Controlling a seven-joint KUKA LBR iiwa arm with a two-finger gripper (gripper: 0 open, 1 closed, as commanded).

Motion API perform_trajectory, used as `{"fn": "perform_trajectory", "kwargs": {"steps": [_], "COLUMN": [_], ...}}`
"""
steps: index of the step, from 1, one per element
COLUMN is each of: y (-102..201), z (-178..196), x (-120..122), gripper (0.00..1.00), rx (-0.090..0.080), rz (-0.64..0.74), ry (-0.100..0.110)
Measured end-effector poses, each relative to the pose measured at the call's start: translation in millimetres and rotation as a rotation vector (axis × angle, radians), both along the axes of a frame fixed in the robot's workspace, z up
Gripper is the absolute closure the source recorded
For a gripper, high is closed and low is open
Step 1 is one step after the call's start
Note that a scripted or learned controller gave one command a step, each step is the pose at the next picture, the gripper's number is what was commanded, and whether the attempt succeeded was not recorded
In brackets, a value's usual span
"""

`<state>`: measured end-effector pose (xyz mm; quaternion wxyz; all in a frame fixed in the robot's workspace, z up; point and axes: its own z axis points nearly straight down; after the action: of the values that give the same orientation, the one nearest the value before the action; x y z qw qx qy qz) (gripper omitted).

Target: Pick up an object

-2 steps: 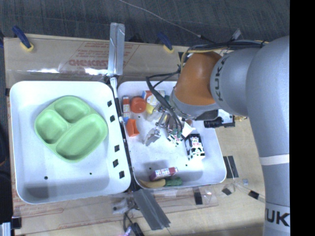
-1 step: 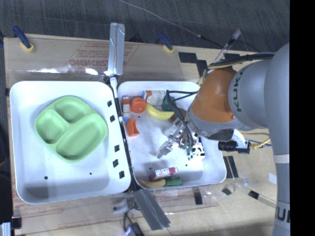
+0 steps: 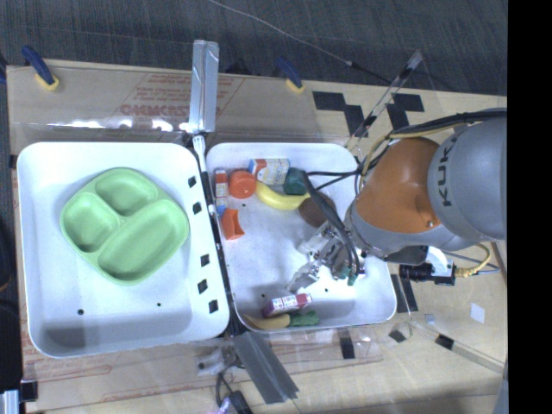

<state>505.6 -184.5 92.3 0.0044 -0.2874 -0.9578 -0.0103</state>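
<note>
Right bin (image 3: 259, 257): hand (image 3: 321, 261) above, near tube (image 3: 290, 302).

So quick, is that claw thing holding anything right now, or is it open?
Gripper: low over the right bin, above a bare patch of floor; whether it is open, shut or holding anything cannot be told.

A bulky grey arm (image 3: 470, 175) with dark lettering, a broad orange band (image 3: 398, 188), and black cables.
</note>
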Motion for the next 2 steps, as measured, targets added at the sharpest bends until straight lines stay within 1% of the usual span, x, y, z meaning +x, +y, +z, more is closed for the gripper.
{"fn": "perform_trajectory", "kwargs": {"steps": [1,2], "y": [23.8,-28.1], "z": [-0.2,21.3], "x": [60.4,4.2], "gripper": [0.0,0.0], "rx": [-0.022,-0.023], "rz": [-0.172,-0.143], "ry": [-0.001,-0.001]}}
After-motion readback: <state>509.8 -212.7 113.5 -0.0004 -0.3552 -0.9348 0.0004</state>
